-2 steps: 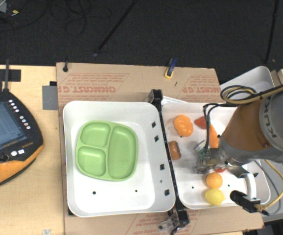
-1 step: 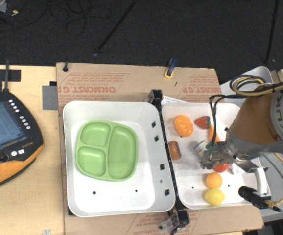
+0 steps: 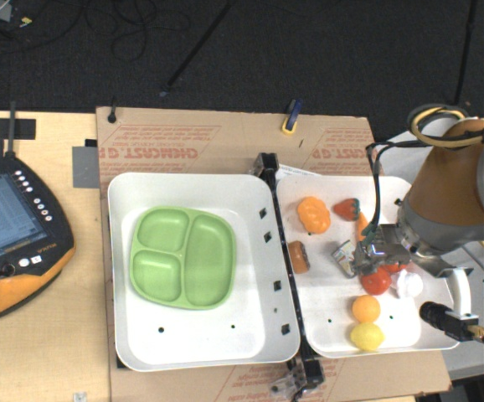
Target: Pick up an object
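My gripper hangs low over the middle of the right bin, at the end of the grey and orange arm that reaches in from the right. A red tomato-like piece lies right against it on the lower right. To its left sits a brown piece. Beyond it lie an orange pepper-like piece, a red piece and a small orange stick. Nearer the front rest an orange ball and a yellow lemon. A white piece is partly hidden under the wrist.
The left bin holds a green divided plate. A black ridge with clips separates the bins. A teach pendant lies on the bench at far left. A blue and yellow clamp sits on the cardboard's far edge.
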